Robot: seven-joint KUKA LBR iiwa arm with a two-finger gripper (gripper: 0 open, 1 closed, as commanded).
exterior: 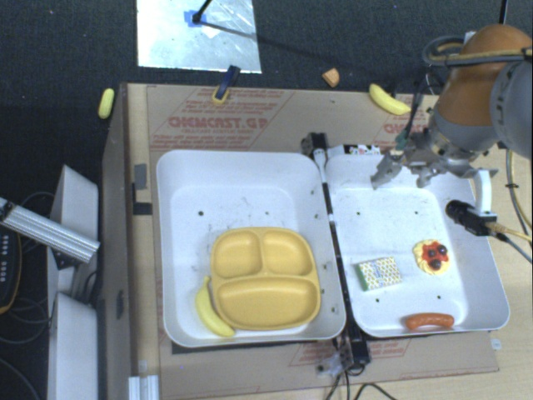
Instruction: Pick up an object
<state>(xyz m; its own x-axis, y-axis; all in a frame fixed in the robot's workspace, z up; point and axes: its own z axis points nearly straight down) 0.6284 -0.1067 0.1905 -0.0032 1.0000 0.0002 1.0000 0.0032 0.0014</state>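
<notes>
My gripper hangs over the far edge of the right bin, fingers spread and holding nothing. I read that as a hover before choosing among the pizza toy, green-dotted block and sausage lying toward that bin's near side. Beside it the left bin holds a yellow divided tray and a banana, both bins resting on a cardboard-covered worktop above dark carpet.

- The surface is a brown board printed with red lettering.
- Two white bins lie on it side by side: the left bin and, touching it, the right bin.
- Beyond the left bin, a blue-and-yellow clip sits at the board's far edge.
- Beyond the right bin, a yellow banana rests near that same edge.
</notes>
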